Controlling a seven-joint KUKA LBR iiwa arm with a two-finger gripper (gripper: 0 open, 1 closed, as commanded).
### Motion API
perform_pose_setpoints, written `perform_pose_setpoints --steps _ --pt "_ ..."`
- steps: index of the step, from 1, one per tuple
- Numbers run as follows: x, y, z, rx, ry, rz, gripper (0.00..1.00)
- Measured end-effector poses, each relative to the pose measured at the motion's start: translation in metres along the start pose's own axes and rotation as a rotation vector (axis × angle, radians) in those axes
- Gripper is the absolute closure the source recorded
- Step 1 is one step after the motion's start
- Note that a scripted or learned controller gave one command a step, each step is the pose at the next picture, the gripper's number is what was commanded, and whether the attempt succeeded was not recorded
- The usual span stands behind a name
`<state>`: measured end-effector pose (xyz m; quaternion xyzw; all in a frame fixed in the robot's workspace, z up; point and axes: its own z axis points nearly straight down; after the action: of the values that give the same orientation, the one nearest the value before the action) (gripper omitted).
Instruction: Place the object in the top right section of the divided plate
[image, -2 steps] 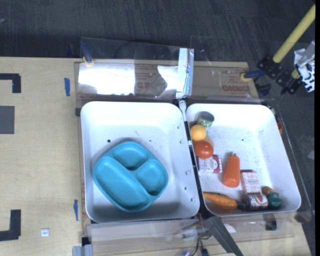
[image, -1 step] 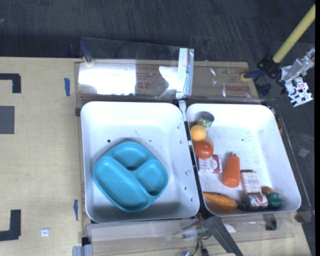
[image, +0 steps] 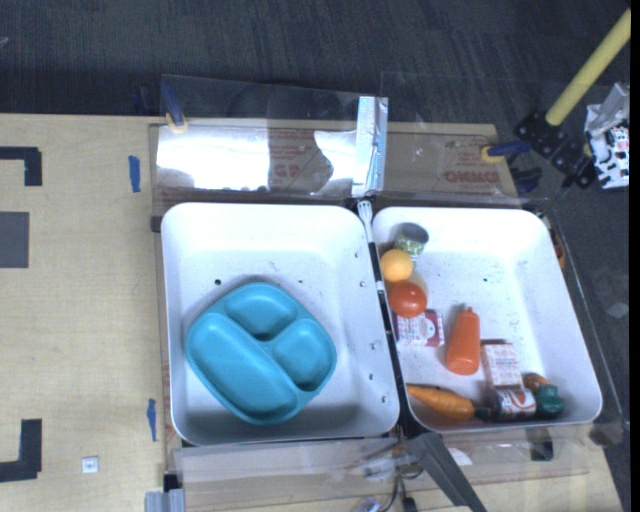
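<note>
Pick not yet begun: blue divided plate (image: 262, 349) seen bare in left bin (image: 200, 235), candidate objects (orange bottle (image: 462, 341), tomato (image: 407, 298), carrot (image: 441, 402)) lying in right bin (image: 520, 250); claw state cannot be told; a grasp judged next.

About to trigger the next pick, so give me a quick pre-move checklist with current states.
1. Blue three-section divided plate sits flat in the left white bin: ok.
2. Top right section of the plate free of objects: ok.
3. Candidate objects available in the right white bin: ok; yellow round fruit, red tomato, orange bottle, orange carrot lie there.
4. Objects separated enough for a clean grasp: not ok; the fruit and tomato touch, close to the bin's left wall.
5. Which object is the target: cannot tell.
6. Gripper finger state and position: cannot tell.
</note>
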<state>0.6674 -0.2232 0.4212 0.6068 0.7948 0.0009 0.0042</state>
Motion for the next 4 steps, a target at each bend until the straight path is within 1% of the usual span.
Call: perform_pose_setpoints --steps 1,2,3,4 --pt "0.027 0.008 -0.016 0.000 0.001 0.053 1.00" --pt "-0.001 0.000 -0.015 0.001 0.000 -0.268 1.00" --pt "0.000 0.000 -0.015 0.001 0.002 -0.451 1.00" --pt "0.003 -0.005 -0.016 0.003 0.004 -0.520 1.00"
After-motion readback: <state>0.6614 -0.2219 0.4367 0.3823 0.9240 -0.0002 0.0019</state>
